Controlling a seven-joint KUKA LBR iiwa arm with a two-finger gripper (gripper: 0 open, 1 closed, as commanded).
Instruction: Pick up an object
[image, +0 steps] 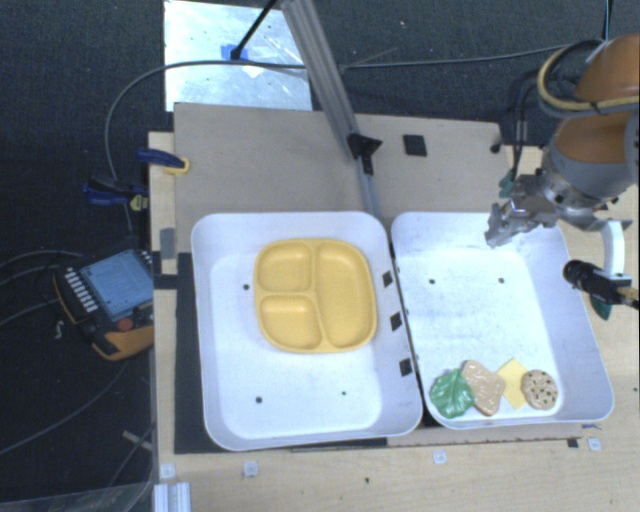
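Toy food lies clustered in the near corner of the right bin (470, 290): a green leaf (451, 392), a tan bread slice (484, 386), a yellow cheese square (513, 378) and a round speckled cookie (539, 389). My gripper (500, 230) hangs over the far right part of that bin, well away from the food, with nothing visibly held. Its fingers look drawn together, though they are small and dark in this view.
A yellow three-compartment plate (315, 295) rests in the left bin (230, 400). A metal pole (330, 85) slants across the far side of the bench. A handheld controller (110, 300) and cables lie off the bench to the left.
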